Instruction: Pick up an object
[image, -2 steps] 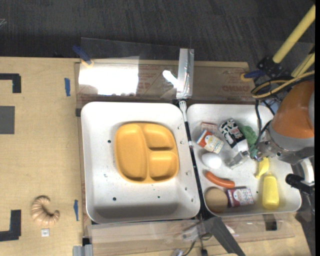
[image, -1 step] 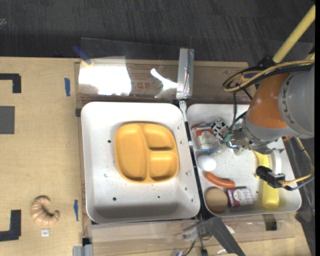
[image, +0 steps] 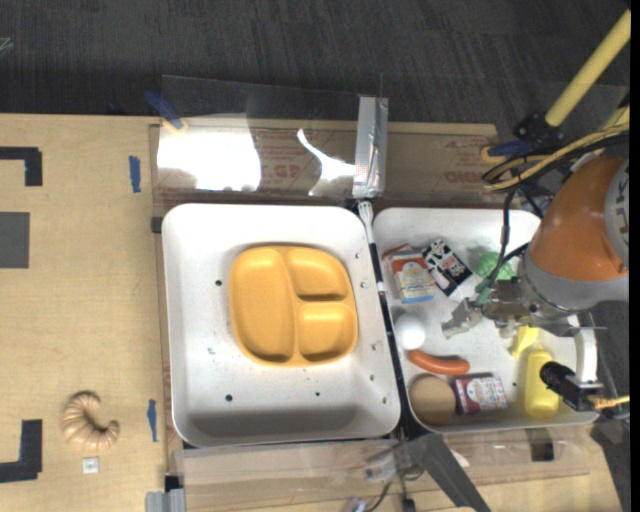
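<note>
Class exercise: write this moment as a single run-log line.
arm: over right bin | claw: above white ball and hot dog | left bin: yellow divided plate | task: nothing visibly held

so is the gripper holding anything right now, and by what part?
Cannot tell. The gripper sits low in the right bin just above the hot dog and beside the white ball, but no object is visibly in its hold.

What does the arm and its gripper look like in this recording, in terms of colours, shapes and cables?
The arm enters from the right as a rounded body with a broad orange band above a grey wrist section. The gripper is a small metallic, silvery-grey assembly with green parts near its mount. A black cable loops along the arm, and yellow cables run behind it. No markings are legible.
</note>
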